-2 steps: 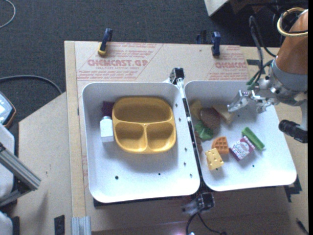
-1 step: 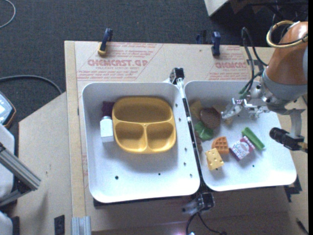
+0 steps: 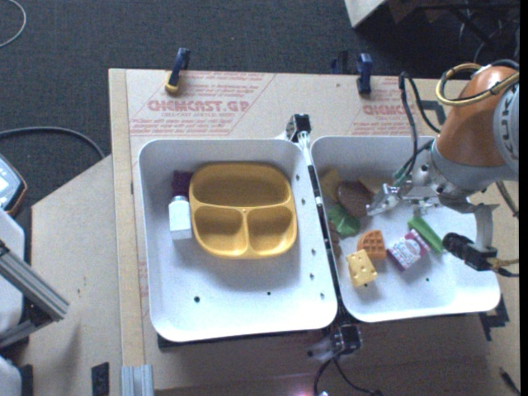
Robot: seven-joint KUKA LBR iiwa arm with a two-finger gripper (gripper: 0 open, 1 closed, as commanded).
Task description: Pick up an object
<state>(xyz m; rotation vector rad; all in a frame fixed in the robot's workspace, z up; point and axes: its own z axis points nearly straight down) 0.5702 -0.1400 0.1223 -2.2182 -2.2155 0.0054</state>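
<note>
Arm: the grey arm with its orange band reaches in from the right and bends down over the right-hand shallow white plastic bin.
Tool: the metal two-finger tool sits low over the bin's upper middle, pointing left toward the brown piece; whether it is released or clenched, I cannot tell.
Surface: a pale board printed with red lettering, held by blue clamps at its far edge, carries both bins side by side.
Left bin: the left-hand shallow white plastic bin has smooth walls and rounded corners.
Tray: a yellow plastic divided plate with three compartments lies flat in the left bin's middle.
Bottle: a small white bottle-shaped block lies touching the tray's left edge, with a dark purple piece just above it.
Brown piece: a dark brown rounded toy lies just left of the tool, beside a pale yellow rounded shape.
Green piece: a green leafy toy lies below the brown one, near the dividing wall.
Waffle: a small orange grid-textured waffle toy lies in the bin's middle.
Cheese: a yellow cheese-like block with holes lies just below the waffle.
Packet: a small purple and white packet lies right of the waffle, touching a green bar-shaped toy.
</note>
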